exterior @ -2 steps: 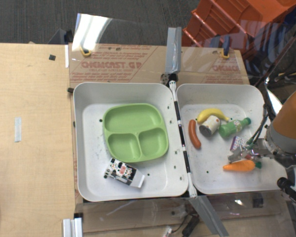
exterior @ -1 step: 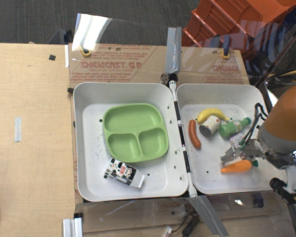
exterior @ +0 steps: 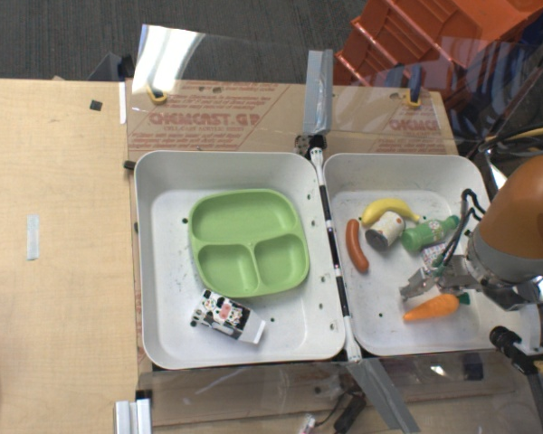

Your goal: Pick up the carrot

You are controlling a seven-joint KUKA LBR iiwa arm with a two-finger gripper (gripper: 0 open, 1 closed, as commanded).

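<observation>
The orange carrot [exterior: 432, 309] lies on its side near the front of the right bin [exterior: 380, 328], tip pointing left. My gripper [exterior: 432, 283] hangs right over it, at its far side, coming in from the right under the arm's orange band [exterior: 525, 215]. From this angle the metal parts seem to touch or nearly touch the carrot's upper edge. The carrot rests on the bin floor.
Behind the carrot in the right bin lie a yellow banana [exterior: 388, 210], a grey-white cylinder [exterior: 384, 232], a green item [exterior: 427, 233] and a red sausage [exterior: 357, 245]. The left bin [exterior: 154, 242] holds a green divided plate [exterior: 249, 241] and a small printed box [exterior: 226, 316].
</observation>
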